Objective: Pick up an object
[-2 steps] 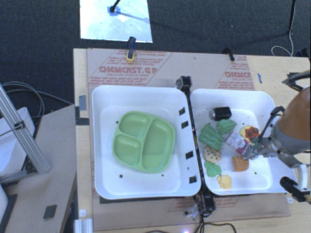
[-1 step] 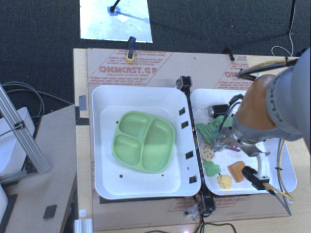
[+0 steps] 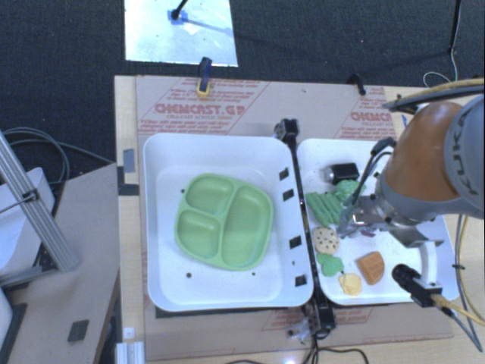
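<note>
The right bin (image 3: 318, 152) holds several small items. A black block (image 3: 345, 173) lies at its far side, with a ridged green piece (image 3: 326, 205) just in front of it. Nearer lie a speckled round cookie (image 3: 326, 240), a small green shape (image 3: 331, 264), a yellow lump (image 3: 350, 283) and an orange-brown bread slice (image 3: 370, 268). My gripper (image 3: 353, 222) hangs low over the middle of this bin, right beside the ridged green piece and just above the cookie. The arm's orange band (image 3: 424, 154) and grey wrist hide the bin's right half.
The left bin (image 3: 163, 279) holds a light green divided plate (image 3: 225, 220). A black divider with clips (image 3: 297, 203) runs between the bins. Both bins rest on a cardboard sheet (image 3: 227, 105). A black part of the arm (image 3: 413, 283) reaches over the right bin's near corner.
</note>
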{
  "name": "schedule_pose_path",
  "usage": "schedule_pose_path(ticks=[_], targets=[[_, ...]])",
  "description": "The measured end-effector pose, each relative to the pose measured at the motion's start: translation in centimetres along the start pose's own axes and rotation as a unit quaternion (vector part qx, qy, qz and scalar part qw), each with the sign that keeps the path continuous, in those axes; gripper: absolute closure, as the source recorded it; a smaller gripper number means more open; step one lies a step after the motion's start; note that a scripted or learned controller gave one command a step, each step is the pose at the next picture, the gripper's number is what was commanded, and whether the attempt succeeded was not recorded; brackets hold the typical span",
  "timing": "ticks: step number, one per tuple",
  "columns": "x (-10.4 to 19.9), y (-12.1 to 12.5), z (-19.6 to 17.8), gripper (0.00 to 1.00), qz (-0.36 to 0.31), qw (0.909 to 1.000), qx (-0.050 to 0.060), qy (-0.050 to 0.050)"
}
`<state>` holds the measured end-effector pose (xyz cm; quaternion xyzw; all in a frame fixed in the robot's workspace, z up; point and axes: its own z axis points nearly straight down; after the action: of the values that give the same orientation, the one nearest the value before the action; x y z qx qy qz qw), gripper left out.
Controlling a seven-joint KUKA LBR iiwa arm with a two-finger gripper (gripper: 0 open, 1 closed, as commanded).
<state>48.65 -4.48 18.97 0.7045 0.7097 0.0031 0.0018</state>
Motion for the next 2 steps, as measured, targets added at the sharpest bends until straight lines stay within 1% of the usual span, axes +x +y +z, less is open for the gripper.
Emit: schedule_pose_path(ticks=[1,2], targets=[[-6.26,0.03,-4.06,1.0,0.005,1.0,0.001,-0.003],[-5.89,0.03,-3.84,0.0,0.002,1.0,0.002,-0.001]])
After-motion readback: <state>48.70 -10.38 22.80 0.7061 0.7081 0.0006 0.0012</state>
